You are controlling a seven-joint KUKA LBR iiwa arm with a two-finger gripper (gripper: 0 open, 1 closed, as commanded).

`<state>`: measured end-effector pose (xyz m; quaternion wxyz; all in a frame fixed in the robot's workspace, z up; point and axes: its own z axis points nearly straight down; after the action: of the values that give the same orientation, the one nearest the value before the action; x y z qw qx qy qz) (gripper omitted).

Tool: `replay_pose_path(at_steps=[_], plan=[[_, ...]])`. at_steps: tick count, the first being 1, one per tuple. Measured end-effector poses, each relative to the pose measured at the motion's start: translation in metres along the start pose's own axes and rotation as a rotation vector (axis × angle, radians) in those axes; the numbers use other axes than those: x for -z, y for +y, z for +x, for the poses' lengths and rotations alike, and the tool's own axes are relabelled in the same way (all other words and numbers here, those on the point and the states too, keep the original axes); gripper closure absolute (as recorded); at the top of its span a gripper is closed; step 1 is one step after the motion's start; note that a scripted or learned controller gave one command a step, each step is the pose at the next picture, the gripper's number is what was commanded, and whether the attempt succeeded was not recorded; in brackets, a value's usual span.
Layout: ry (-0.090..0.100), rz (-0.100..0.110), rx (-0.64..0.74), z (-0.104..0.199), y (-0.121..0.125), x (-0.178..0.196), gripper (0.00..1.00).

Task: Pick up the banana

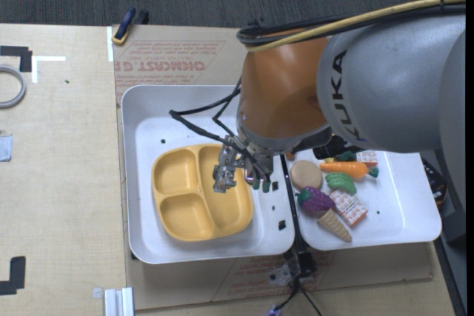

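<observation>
While above yellow tray [180, 196] | gripper [235, 172] hovers | left bin [141, 159]

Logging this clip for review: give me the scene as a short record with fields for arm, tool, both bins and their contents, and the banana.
arm: grey with orange band, reaching in from the right
tool: over the yellow divided plate, nothing visibly between its fingers
left bin: holds the yellow divided plate
right bin: holds carrot, purple grapes, ice cream cone, tan round item, small carton
banana: cannot make one out
</observation>
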<state>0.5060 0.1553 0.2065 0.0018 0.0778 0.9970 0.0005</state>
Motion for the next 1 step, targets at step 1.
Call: replay_pose_path(at_steps=[1], plan=[[0.001, 0.001, -0.062, -0.0637, -0.026, -0.0576, 1.0]])
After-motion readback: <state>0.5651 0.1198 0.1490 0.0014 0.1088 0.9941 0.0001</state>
